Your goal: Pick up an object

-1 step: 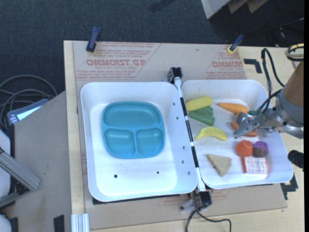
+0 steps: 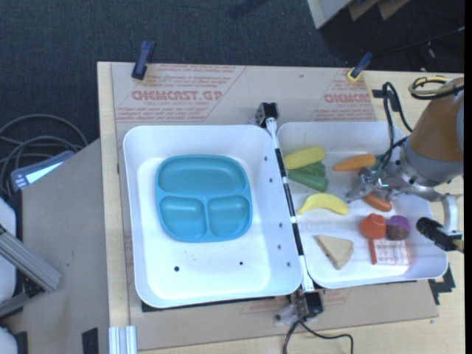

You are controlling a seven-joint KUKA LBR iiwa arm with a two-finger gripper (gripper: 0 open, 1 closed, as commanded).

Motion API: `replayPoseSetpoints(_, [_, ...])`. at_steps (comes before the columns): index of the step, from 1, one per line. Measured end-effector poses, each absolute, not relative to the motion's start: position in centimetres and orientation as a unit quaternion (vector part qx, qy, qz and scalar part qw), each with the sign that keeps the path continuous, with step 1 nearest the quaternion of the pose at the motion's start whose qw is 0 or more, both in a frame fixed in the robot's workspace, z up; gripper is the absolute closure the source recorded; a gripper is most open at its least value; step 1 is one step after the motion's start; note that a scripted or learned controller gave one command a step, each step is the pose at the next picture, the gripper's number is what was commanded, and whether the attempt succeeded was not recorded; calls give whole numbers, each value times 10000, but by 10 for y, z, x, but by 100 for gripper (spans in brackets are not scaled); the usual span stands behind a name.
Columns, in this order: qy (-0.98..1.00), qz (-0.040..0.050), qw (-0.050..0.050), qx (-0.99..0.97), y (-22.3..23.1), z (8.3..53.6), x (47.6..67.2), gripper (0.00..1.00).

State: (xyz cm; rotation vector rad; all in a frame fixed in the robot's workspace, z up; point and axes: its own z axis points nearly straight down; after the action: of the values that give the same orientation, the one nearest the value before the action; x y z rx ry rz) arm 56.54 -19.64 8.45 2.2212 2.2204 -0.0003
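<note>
Our pincer [image 2: 371, 185] is low in the right bin [image 2: 413, 270], and we cannot tell how it is set. We think we are at the reaching step, so next we must close on one toy and lift it straight up.

On the left, the left bin [image 2: 140, 198] holds a blue tray [image 2: 203, 197]. In the right bin we see a yellow corn [image 2: 304, 157], a green pepper [image 2: 310, 175], a banana [image 2: 323, 204], and a small red toy [image 2: 378, 202] just beside our pincer. It looks smooth and shiny.

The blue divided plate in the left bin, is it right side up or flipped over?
Right side up: the blue plate shows its three hollow compartments facing upward.
</note>
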Motion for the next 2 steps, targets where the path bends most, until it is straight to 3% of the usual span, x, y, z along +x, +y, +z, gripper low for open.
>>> replayPoseSetpoints(1, [7069,-2,-5,7073,-201,84,515,0])
replayPoseSetpoints(2, [7069,7,11,7073,-201,95,516,100])
